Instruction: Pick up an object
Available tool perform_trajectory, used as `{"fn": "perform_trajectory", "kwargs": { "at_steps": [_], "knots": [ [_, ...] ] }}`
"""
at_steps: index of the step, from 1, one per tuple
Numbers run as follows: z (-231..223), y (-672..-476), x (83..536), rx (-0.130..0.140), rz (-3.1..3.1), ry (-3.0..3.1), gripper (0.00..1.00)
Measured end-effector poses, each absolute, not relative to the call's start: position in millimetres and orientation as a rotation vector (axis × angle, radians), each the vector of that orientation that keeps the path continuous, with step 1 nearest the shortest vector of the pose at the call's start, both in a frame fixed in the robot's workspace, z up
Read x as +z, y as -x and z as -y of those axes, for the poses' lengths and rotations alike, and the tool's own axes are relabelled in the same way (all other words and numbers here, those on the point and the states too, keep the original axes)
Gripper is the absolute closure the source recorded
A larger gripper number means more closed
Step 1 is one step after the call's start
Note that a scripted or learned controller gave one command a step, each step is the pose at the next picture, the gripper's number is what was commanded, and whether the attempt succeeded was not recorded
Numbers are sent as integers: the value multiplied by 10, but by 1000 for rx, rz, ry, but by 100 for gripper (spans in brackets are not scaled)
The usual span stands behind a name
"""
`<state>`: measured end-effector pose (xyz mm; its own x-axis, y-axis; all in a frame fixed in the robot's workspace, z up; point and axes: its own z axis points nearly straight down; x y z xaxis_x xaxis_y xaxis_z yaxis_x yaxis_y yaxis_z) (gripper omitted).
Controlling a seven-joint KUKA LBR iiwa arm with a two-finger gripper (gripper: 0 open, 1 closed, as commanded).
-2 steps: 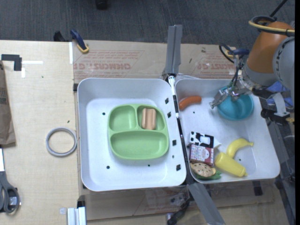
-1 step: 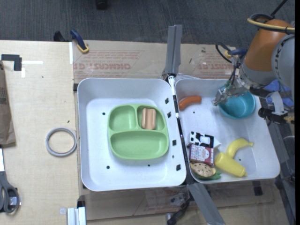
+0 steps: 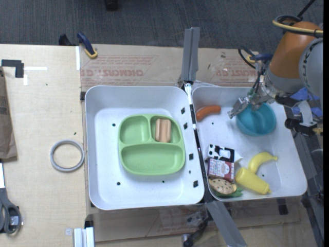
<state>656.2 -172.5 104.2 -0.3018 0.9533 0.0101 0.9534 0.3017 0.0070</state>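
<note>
While the grey arm with its orange band reaches in from the right, its gripper point(image 3: 245, 104) hangs over the far end of the right bin point(image 3: 288, 189), right at the top left edge of a blue bell pepper point(image 3: 257, 119). Whether metal actually touches the toy, or how far the gripper is spread, cannot be told from this slant; nothing is visibly held. That pepper looks the likeliest thing to be picked: it sits just right of and slightly nearer than the gripper, a squat, rounded, glossy teal lump with no real long axis, so a grasp would probably have to come from above and across its bulge. To the left of the gripper, by the wall between the bins, lies an orange sausage point(image 3: 208, 111), its length running left to right. Nearer in the same bin are a yellow banana point(image 3: 261, 161), a yellow bottle point(image 3: 252, 181), a small milk carton point(image 3: 221, 161) and a cookie point(image 3: 222, 186). In the left bin point(image 3: 103, 153), well apart, a green divided tray point(image 3: 149, 158) carries a hot dog point(image 3: 163, 130).
</note>
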Motion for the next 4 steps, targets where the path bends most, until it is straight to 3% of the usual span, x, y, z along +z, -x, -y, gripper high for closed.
{"fn": "perform_trajectory", "kwargs": {
  "at_steps": [1, 2, 3, 4],
  "knots": [
    [1640, -6585, 1142, -33, 2533, 1840, 100],
    [1708, -6571, 1139, -21, 2533, 1850, 0],
    [1462, -6586, 921, 2, 2791, 1442, 0],
    [1480, -6562, 1026, 8, 2775, 1442, 100]
  ]
}}
